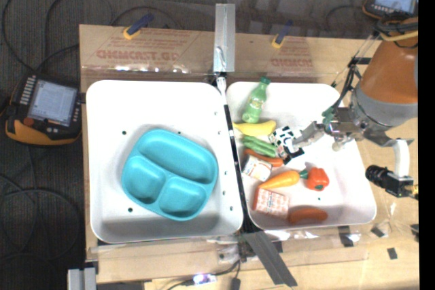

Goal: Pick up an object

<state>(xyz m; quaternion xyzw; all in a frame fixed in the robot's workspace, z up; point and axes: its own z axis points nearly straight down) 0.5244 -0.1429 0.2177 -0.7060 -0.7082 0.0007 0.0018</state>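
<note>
Two shallow white bins are seen side by side on the bench. In the left bin (109, 112) a turquoise divided plate (170, 173) is laid, with three compartments. The right bin (353, 176) is crowded with toy food: a green bottle (256, 101) is placed near the far wall, a yellow banana (254, 128) just below it, green bean pods (260, 145) beside the banana, and a small carton (256, 167) under those. An orange carrot (281, 179) is set near a red pepper (317, 178), with a pink-red box (270, 202) and a brown sausage (307, 215) close to the near wall.

The gripper (293, 140) is reached in from the right, over the middle of the right bin, and a black-and-white patterned object (283, 139) is seen at its tip, just beside the bean pods. Whether that object is clamped between the fingers cannot be told, nor how wide they are set.
</note>
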